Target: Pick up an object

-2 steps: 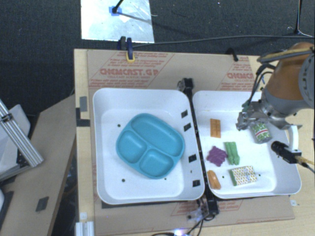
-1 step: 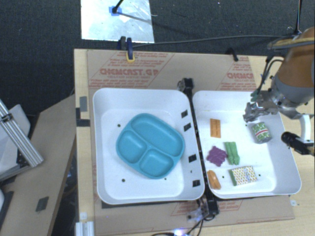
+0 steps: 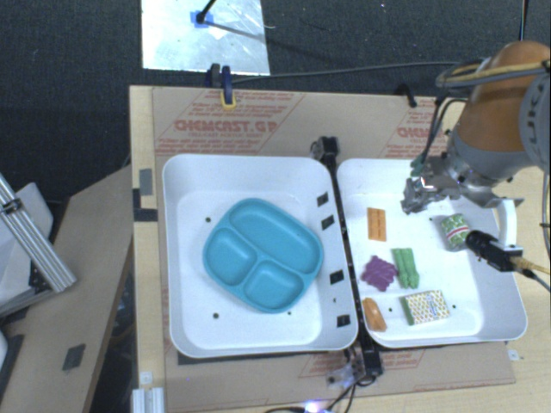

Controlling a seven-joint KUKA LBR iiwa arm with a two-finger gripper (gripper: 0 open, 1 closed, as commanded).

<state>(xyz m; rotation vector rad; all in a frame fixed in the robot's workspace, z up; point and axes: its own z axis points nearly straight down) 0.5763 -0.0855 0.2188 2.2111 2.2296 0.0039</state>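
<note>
The right bin (image 3: pixel 491 321) holds several small objects: an orange block (image 3: pixel 376 224), a green piece (image 3: pixel 405 267), a purple lump (image 3: pixel 379 273), an orange-brown piece (image 3: pixel 374 314), a patterned box (image 3: pixel 425 307) and a green-and-white can (image 3: pixel 455 230). My gripper (image 3: pixel 415 198) hangs over the back of this bin, behind and right of the orange block and left of the can. Nothing shows between its fingers.
The left bin (image 3: pixel 185 231) carries a blue compartment plate (image 3: pixel 262 254). A black divider with clips (image 3: pixel 338 248) runs between the bins. A black fitting with cable (image 3: pixel 491 249) juts over the right bin's right side. A blue clamp (image 3: pixel 225 83) stands at the board's back edge.
</note>
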